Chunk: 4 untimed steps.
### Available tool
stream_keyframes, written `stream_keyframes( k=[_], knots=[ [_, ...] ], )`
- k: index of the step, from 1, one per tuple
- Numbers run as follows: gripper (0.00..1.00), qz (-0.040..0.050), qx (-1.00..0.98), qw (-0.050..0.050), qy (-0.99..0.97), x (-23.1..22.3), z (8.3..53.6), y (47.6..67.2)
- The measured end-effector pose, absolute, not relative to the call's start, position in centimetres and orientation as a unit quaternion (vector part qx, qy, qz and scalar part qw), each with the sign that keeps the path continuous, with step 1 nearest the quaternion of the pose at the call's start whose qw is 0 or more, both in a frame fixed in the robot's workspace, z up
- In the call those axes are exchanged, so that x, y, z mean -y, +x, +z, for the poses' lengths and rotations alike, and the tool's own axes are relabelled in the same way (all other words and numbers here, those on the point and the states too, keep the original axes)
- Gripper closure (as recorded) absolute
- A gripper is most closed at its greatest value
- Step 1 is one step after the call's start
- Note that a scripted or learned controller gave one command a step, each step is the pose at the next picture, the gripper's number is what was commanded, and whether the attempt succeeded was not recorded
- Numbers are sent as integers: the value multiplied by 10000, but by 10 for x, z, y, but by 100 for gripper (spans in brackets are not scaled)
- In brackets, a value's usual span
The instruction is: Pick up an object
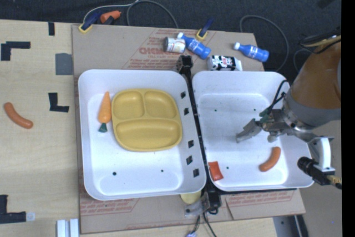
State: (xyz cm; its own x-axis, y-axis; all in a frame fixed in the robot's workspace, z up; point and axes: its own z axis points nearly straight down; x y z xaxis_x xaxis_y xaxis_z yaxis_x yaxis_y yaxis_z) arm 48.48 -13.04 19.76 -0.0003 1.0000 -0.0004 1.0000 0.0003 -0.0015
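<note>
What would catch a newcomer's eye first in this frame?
Probably the yellow tray filling the middle of the left bin, with a carrot lying along its left side. Next, the arm reaching in from the right, its gripper over the right bin, above and left of a sausage. Two blue bottles lie on the cardboard behind the bins.
</note>
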Motion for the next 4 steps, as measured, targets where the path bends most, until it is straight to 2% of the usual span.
stream_keyframes(
  k=[1, 2, 3, 4],
  knots=[
    [0, 15, 7052, -25, -7090, 229, 197, 521],
    [0, 24, 7068, 51, -7074, 212, 90, 484],
    [100, 2, 7074, 16, -7068, 212, 106, 487],
    [100, -46, 7126, -16, -7015, 76, 201, 505]
  ],
)
